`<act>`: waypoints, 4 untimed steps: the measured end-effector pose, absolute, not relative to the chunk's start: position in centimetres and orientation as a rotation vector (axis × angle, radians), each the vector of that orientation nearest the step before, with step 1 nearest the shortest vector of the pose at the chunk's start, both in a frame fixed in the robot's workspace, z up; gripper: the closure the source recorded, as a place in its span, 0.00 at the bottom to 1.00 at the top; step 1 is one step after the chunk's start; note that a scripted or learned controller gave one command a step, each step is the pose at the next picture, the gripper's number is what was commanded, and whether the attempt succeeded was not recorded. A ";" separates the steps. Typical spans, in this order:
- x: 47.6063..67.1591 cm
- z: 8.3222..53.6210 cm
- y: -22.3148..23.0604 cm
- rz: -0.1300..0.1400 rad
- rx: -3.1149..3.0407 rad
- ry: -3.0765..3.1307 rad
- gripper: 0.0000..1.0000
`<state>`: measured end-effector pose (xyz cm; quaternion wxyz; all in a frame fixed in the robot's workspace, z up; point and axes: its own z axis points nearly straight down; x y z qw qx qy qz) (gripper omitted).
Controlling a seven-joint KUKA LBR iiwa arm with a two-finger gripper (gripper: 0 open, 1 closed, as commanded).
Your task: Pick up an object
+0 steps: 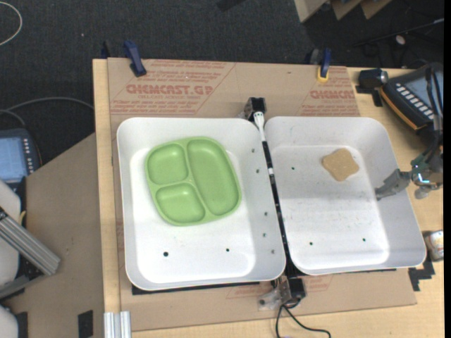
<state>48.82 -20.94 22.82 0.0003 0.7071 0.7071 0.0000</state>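
Nearest to us, along the bottom edge, lies the left bin (141, 259), which holds a green divided plate (192, 182). Beside it, touching at the middle seam, is the right bin (338, 259), and in its upper part we see a small tan object (341, 165) lying flat. We find the gripper (392, 184) at that bin's right rim, near the object but apart from it; whether it is open or closed we cannot tell. We think it may descend beside the object, or slip off its low flat shape.

Dark carpet floor (56, 20); brown bench board (211, 83); 2 clamps at far edge; loose cables.
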 end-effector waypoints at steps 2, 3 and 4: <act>65.0 8.6 -15.1 0.010 2.206 2.229 0.00; 64.7 9.7 -15.8 0.003 2.215 2.219 1.00; 61.1 9.0 -9.5 0.009 2.210 2.217 1.00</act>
